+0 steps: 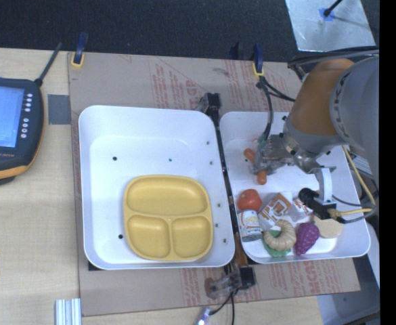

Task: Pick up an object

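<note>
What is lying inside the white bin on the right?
The right bin holds a tomato, a small can, a snack packet, a bagel and purple grapes. The arm covers the bin's far corner.

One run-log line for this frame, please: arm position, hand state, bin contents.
arm: over right white bin | hand: low by small orange carrot-like piece, grip unclear | left white bin: yellow three-compartment plastic tray | lifted: nothing seen

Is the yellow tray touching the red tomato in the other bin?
Apart. The camera view shows the yellow tray and the red tomato in separate bins.
</note>
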You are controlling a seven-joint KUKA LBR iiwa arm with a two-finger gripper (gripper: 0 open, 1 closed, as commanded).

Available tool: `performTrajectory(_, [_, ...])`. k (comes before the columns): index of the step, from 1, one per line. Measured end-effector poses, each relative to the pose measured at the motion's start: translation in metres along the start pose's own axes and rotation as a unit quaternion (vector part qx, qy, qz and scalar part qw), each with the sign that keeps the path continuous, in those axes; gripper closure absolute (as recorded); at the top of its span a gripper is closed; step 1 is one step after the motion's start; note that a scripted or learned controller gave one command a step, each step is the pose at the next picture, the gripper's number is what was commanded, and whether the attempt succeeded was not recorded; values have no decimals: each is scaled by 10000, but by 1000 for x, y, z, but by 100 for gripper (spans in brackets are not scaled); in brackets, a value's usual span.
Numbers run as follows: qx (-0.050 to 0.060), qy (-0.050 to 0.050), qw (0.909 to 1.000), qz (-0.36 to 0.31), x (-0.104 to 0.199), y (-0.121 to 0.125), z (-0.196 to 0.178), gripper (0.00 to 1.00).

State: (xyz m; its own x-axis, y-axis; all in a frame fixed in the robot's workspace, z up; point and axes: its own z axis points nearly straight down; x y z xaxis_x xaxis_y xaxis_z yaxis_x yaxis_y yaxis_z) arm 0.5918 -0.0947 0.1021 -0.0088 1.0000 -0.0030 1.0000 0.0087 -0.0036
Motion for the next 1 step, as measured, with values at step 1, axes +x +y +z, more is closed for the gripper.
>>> performTrajectory(1, [-11,19,10000,14,72,-12,-91,100])
